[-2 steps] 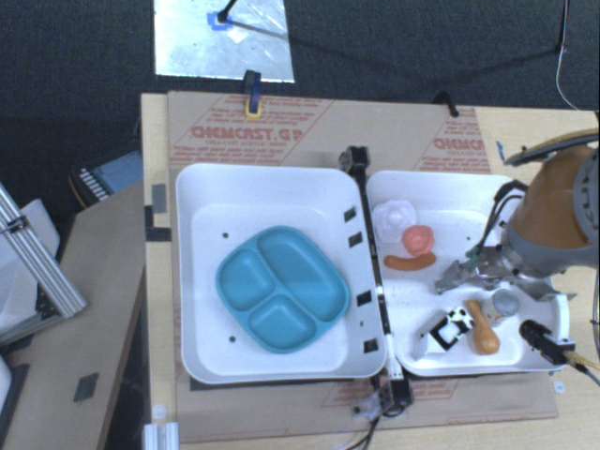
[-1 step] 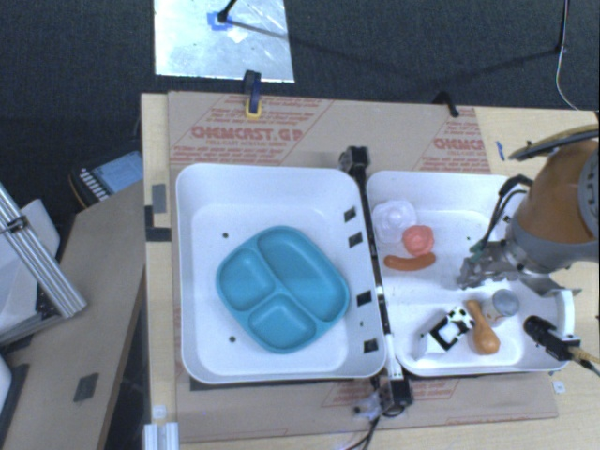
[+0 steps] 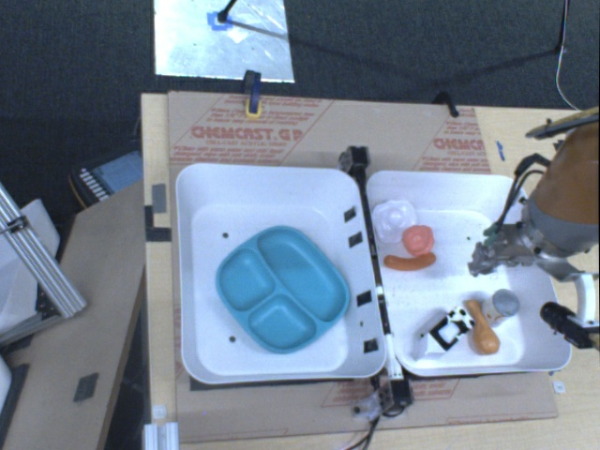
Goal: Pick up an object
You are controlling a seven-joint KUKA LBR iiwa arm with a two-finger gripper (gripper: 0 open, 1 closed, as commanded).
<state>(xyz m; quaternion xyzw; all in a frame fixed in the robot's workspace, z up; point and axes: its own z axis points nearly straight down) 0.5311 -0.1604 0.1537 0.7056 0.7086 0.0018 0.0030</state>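
Left of hand (image 3: 485, 254), apart: orange sausage (image 3: 410, 262), right bin (image 3: 534, 359).

I see dark carpet (image 3: 75, 54) around a pale wooden table (image 3: 155, 157) lined with printed cardboard (image 3: 281, 129). A shiny metal sheet (image 3: 220, 26) lies on the floor beyond the table's far edge; an aluminium frame (image 3: 33, 261) stands at left.

- Even, soft overhead light; white bins (image 3: 281, 190) look bright, nearly washed out.
- Foil sheet (image 3: 223, 28) beyond the bins glares.
- Slightly soft, grainy throughout.
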